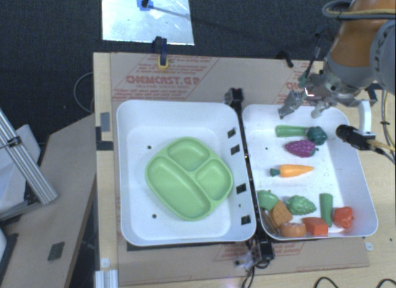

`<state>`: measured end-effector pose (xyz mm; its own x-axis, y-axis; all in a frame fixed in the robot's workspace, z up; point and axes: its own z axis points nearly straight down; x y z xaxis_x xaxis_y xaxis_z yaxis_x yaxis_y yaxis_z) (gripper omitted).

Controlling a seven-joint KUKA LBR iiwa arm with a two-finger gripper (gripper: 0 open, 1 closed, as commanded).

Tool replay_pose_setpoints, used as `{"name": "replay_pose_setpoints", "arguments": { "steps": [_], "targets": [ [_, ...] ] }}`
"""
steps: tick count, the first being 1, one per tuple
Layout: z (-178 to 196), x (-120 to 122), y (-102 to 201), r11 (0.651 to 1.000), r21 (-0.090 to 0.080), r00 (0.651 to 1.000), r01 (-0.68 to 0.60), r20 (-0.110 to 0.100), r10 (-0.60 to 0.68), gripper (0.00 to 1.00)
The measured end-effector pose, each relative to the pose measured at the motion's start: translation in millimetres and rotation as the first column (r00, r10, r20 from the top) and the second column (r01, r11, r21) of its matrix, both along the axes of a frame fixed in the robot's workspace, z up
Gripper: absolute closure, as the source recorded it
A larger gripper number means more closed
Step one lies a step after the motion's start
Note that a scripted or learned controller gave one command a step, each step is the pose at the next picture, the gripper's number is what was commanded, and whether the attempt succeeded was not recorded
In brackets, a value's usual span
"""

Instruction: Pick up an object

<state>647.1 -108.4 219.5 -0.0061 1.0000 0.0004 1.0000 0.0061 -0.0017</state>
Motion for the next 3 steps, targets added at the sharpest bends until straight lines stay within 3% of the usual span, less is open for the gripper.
{"name": "replay_pose_setpoints", "arguments": {
  "steps": [2,3],
  "targets": [
    [-116.5,-4.4,6.8,1.0,0.0,1.0,0.004,-0.001,-0.004,0.0],
    [-135.4,-3.8,7.3,1.0,0.0,1.0,0.004,0.002,-0.004,0.0]
  ]
}}
